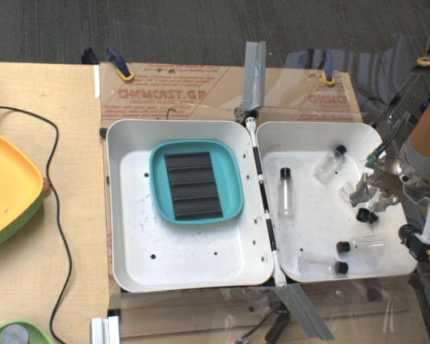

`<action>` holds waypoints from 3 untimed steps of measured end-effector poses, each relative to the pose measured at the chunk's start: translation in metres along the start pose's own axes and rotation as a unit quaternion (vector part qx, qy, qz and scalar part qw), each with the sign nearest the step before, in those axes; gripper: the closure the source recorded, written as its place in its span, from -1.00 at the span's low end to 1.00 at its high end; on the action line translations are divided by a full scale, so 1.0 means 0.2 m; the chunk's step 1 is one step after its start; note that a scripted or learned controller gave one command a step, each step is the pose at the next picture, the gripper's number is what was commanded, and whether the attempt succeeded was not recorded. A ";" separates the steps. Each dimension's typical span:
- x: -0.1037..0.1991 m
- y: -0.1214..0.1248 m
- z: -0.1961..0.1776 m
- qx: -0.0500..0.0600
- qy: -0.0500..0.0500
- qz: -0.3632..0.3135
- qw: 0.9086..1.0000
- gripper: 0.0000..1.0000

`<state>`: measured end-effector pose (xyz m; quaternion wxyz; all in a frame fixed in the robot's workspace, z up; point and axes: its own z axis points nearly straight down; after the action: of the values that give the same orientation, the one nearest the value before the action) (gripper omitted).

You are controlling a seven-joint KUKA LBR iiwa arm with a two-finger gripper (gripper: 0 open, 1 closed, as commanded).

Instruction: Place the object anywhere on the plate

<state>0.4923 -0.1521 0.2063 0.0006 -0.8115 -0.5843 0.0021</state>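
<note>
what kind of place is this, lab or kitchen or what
Most likely a robotics lab bench set up for pick-and-place trials. Two white bins sit side by side on clamped cardboard, a teal plate lies in the left one, clear black-capped vials are scattered in the right one, and a gripper reaches in.

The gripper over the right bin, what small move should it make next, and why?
Probably lower onto the vial just beneath the gripper. The teal plate in the left bin holds only a ridged black insert, and several clear black-capped vials lie loose in the right bin.
</note>
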 end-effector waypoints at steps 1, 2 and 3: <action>0.00 0.00 0.00 0.000 0.000 0.000 1.000 -1.00; -0.22 0.07 -0.44 0.000 0.000 0.005 1.000 -1.00; -0.21 -0.01 -1.09 0.000 0.000 0.088 0.996 -1.00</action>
<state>0.4784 -0.1918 0.4254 0.0003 -0.8596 -0.5110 0.0025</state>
